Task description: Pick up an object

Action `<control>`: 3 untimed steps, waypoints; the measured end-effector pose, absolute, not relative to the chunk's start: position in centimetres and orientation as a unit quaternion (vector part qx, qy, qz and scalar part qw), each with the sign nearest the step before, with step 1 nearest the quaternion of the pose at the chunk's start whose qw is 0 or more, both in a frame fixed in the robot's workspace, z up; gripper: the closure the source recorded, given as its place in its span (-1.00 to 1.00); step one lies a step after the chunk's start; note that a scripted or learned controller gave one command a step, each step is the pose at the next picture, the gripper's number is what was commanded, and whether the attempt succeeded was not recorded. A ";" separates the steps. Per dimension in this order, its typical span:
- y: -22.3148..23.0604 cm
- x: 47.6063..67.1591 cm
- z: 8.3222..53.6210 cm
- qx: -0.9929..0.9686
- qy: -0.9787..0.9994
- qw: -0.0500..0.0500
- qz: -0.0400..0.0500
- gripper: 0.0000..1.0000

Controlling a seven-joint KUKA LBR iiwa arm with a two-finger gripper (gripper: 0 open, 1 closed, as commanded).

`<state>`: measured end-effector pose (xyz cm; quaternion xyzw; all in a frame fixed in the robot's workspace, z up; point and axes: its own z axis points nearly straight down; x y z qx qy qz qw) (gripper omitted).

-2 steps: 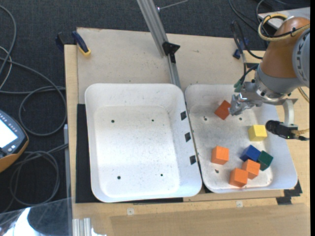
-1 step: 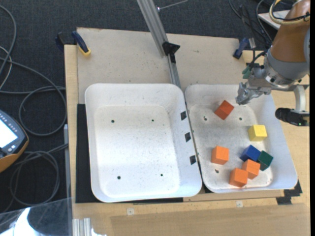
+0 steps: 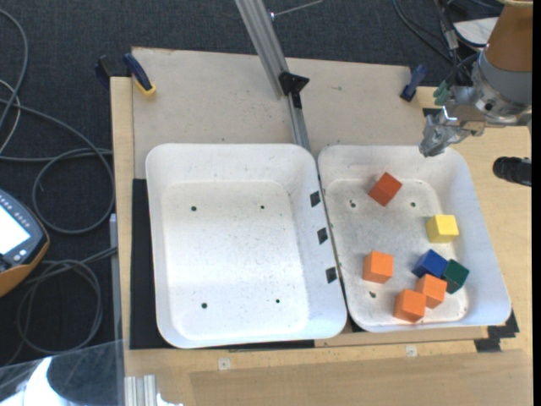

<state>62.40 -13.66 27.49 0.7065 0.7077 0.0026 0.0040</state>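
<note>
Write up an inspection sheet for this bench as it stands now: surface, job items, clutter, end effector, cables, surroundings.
Surface: wooden bench bearing a left bin and a right bin, side by side.
Job's things: all in the right bin; four orange cubes, one apart at the back, one mid-bin, two at the front; yellow cube; blue cube touching green cube.
Clutter: blue clamps on the bench's back edge.
End effector: above the right bin's back rim, nothing seen held.
Cables: loose black loops on the floor at left.
Surroundings: dark carpet, slanted metal rail.
</note>
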 end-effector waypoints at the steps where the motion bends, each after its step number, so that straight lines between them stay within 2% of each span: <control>1: -8.4 60.8 28.0 0.705 0.709 -0.001 0.000 1.00; 2: -3.9 59.2 28.1 0.705 0.709 -0.001 0.000 1.00; 3: 0.9 57.1 26.1 0.705 0.709 -0.003 -0.001 1.00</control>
